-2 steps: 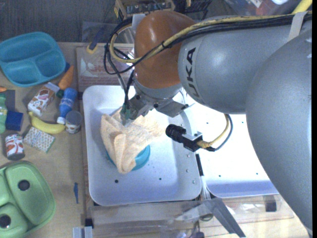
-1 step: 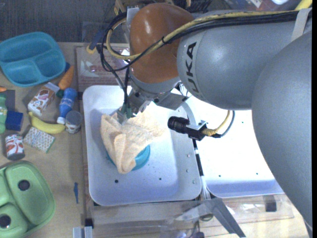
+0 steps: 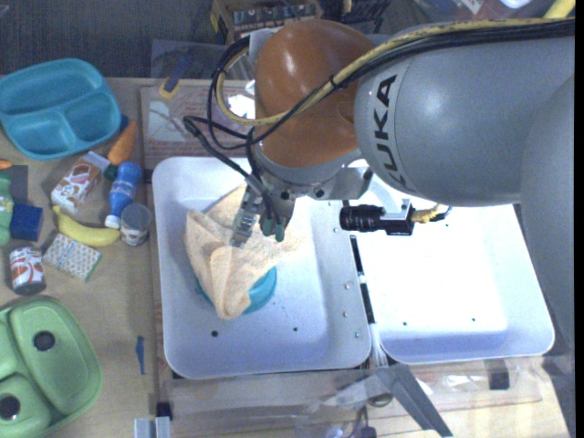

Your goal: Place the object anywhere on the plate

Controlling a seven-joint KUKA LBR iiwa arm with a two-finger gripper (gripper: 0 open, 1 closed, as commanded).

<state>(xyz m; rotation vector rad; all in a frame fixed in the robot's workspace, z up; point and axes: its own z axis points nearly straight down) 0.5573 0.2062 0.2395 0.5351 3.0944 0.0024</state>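
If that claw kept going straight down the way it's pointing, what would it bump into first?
Most likely the tan cloth draped over the blue plate in the left bin. The gripper points down at it, though the gap between them is unclear from above.

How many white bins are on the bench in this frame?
2. The left bin holds a tan cloth draped over a blue plate, under the hand. The right bin sits beside it, partly covered by the arm.

The wooden counter carries two white bins side by side, the left bin and the right bin. Left of them lie a banana, a teal tray, a green tray and a small can.
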